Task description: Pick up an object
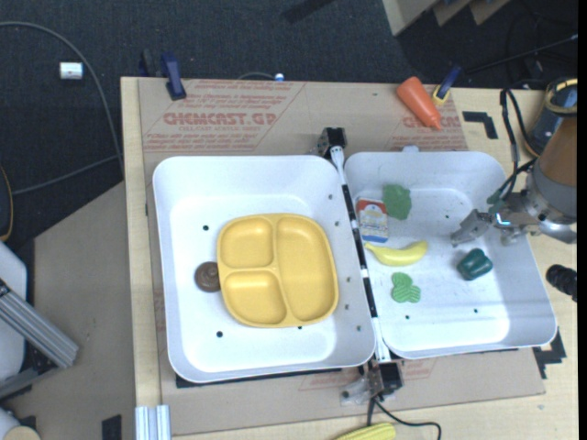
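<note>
2 bins point(183, 246), 1 tray point(277, 270), 1 banana point(396, 254)

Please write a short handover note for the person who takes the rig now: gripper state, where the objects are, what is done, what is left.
Gripper: over the right bin, holding nothing, just above the dark green object.
Right bin also holds: banana, light green piece, green piece, small carton.
Left bin: yellow divided plate, brown round object beside it.
Done: nothing lifted.
Left: grasp one object, raise it.
</note>
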Controlling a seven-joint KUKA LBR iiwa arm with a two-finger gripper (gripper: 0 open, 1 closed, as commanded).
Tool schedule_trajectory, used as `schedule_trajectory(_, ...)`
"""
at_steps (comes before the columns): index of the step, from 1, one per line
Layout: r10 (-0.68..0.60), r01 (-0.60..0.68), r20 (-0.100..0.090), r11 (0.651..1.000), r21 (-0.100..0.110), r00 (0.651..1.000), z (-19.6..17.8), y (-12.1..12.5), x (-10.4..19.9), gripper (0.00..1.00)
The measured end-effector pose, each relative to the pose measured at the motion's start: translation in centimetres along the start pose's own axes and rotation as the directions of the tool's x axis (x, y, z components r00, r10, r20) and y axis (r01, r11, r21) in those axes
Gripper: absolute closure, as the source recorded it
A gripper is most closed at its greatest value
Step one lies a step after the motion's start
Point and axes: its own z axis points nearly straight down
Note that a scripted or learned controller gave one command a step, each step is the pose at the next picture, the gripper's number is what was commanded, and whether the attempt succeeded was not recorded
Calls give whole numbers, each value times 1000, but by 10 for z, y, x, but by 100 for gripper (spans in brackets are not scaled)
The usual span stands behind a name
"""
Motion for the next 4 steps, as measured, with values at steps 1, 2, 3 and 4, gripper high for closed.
schedule_trajectory(1,-1,1,-2,1000,-1,1000,23,-18,9,0)
schedule_trajectory(2,-1,1,-2,1000,0,1000,57,-13,2,0)
schedule_trajectory(3,-1,1,-1,1000,-3,1000,47,-12,2,100)
schedule_trajectory(4,-3,3,-1,1000,-4,1000,57,23,73,100)
